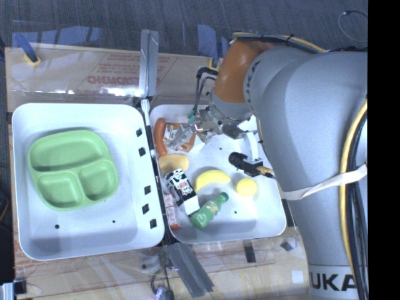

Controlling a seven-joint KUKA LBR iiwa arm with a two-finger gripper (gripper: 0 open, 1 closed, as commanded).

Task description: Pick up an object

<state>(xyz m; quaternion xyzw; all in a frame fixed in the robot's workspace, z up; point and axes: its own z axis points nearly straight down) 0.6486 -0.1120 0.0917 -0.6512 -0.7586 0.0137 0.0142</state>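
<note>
Here the tool (201, 125) is low in the far part of the right bin (269, 220), just beside a crumpled snack wrapper (181, 136) and a red sausage (160, 136); whether it is spread or pressed together I cannot tell. This looks like the reach-and-grasp step, with nothing visibly lifted. Nearby candidates lie loose: a yellow banana (212, 179), a lemon (246, 187), a green bottle (209, 210). The left bin (31, 242) holds a green divided tray (73, 168). Next, it likely needs a firm closure on the wrapper, then a straight lift.
</note>
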